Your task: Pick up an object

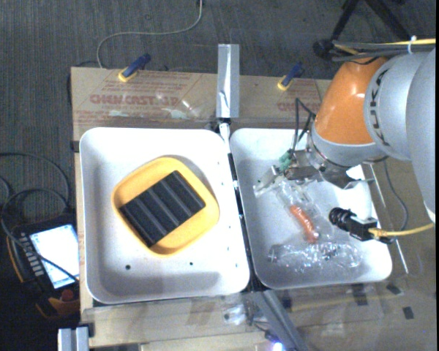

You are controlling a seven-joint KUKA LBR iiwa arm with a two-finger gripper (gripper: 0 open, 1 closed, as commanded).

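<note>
Camera view: the arm (380,108) hides the gripper (301,168) over the right bin (256,159), its state unclear. An orange object (304,221) lies among clear wrap (314,254). The left bin (102,196) holds a yellow tray (168,203); grey carpet (44,20) surrounds the bench.

The grey KUKA arm (413,101) is reaching in from the right side of the frame, its bulky upper link filling the upper right corner. The orange band (347,104) is sitting just left of that grey link, facing toward the middle of the picture. Below the band, the grey wrist is tapering downward and to the left, ending in the gripper (301,168), which is hanging right of centre, a little above mid-height. The gripper's dark body is pointing down and leftward, and the view is too cluttered there to tell more about it.
</note>
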